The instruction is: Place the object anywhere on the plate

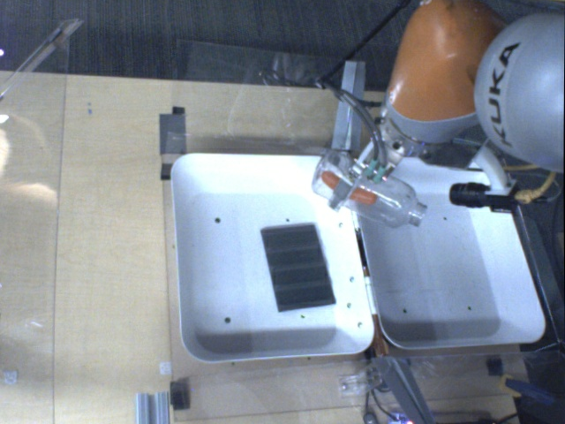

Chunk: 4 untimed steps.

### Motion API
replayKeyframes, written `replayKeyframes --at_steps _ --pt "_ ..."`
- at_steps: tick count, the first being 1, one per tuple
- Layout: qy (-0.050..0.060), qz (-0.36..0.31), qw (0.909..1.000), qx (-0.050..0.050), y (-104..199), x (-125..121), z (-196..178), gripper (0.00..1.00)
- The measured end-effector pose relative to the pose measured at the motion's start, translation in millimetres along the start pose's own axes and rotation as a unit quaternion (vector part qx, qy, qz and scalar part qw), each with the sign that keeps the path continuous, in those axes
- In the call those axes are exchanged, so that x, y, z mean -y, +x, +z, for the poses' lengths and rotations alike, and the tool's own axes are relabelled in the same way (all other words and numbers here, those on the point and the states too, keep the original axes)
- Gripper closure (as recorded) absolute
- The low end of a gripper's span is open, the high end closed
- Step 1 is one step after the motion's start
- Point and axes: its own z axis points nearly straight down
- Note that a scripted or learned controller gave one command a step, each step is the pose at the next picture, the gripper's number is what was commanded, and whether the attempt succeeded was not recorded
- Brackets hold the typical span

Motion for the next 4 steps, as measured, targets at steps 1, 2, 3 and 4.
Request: replayKeyframes --at_steps 1,2,3,4 --pt "-0.003 0.0 1.0 0.001 0.1 -2.1 -11.3 1.0" --pt "0.0 -0.1 0.995 0.0 10.4 12.8 -8.9 1.0" --pt "-0.003 -0.1 0.995 0.002 10.3 10.4 -20.2 1.0" --pt "-0.001 -0.159 0.9872 0.0 46.9 20.3 -11.5 1.0"
